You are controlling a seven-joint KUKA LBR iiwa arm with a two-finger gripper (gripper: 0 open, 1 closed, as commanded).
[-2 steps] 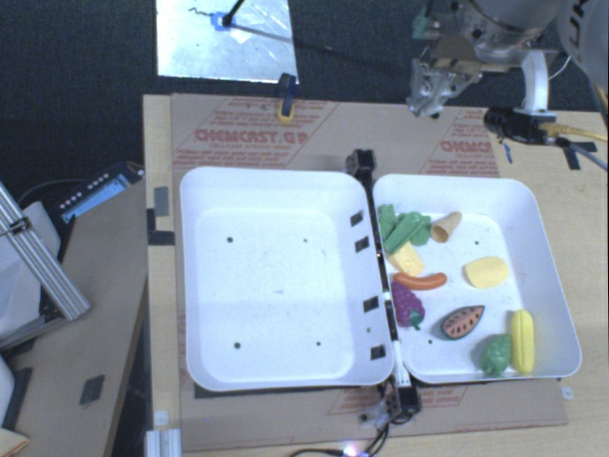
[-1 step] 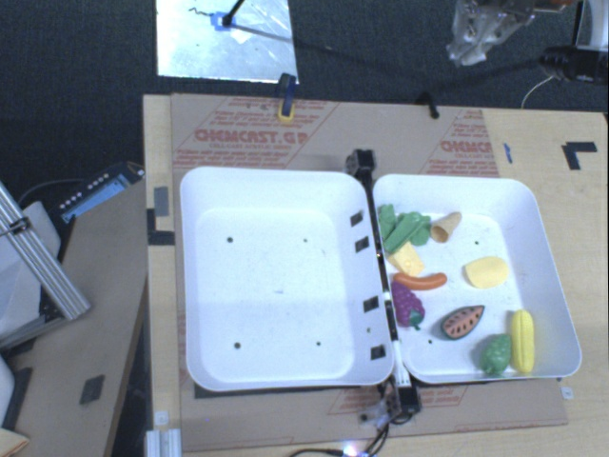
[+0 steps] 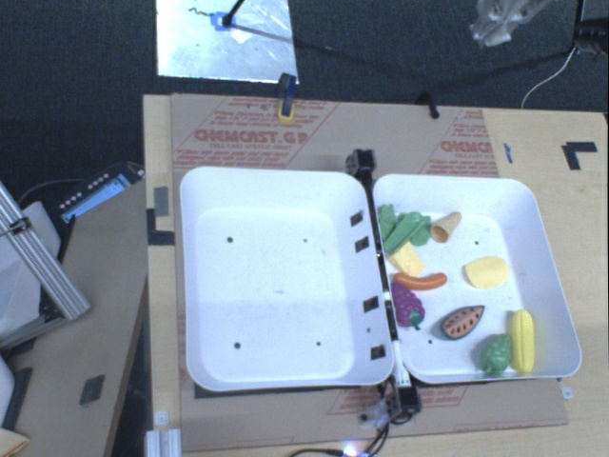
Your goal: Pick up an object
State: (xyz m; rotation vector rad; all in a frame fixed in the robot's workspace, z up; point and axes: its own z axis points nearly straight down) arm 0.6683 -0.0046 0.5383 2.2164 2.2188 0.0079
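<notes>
Toys: I see small plastic toy foods (image 3: 447, 293) in the right white bin (image 3: 547, 255), like a yellow corn cob (image 3: 521, 340).
Left white bin (image 3: 205, 208): bare.
Gripper (image 3: 500, 12): blurry, far above; I can't tell its grip.

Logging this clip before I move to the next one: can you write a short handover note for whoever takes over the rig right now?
Gripper: raised at the view's top right, above the floor beyond the bench, away from both bins; nothing seen in it.
Things: all in the right bin: green pieces, cone, yellow wedge, sausage, grapes, yellow lump, brown slice, corn, broccoli.
Done: nothing picked yet.
Left: descend over the right bin, grasp one item, lift.
</notes>
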